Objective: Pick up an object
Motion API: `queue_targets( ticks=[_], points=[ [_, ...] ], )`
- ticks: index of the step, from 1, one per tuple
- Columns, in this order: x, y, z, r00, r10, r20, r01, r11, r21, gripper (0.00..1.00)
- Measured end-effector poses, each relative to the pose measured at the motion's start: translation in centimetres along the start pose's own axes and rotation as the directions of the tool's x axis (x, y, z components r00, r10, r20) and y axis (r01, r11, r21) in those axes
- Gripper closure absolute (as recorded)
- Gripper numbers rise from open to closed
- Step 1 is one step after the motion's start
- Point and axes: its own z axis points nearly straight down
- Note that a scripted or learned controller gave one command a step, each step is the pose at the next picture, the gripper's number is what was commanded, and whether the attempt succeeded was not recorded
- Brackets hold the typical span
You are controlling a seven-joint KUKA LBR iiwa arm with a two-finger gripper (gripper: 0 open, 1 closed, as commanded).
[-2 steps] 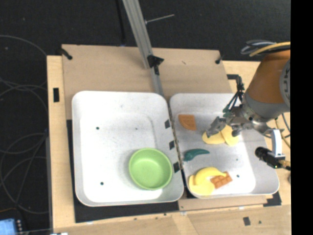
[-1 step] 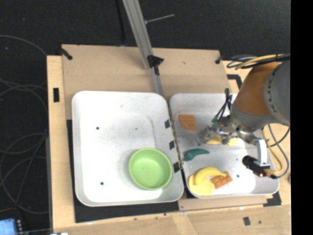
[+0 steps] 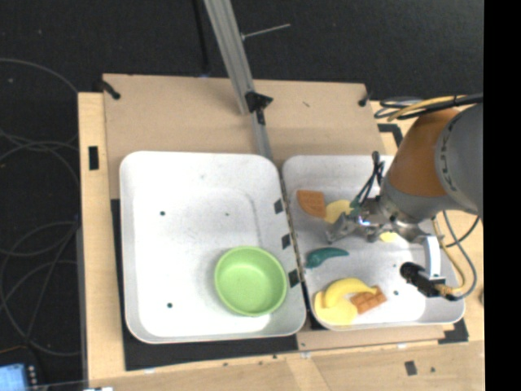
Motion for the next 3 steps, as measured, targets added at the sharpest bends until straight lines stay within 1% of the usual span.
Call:
queue_targets(
  ticks=[1, 3],
  points=[
    [0.0, 0.1, -1.1, 1.0, 0.003, -0.002, -0.003, 1.0, -0.004, 1.0],
    [-0.2, 0.4, -9.8, 1.0, -0.006, -0.002, 0.006, 1.0, -0.007, 1.0]
  ],
)
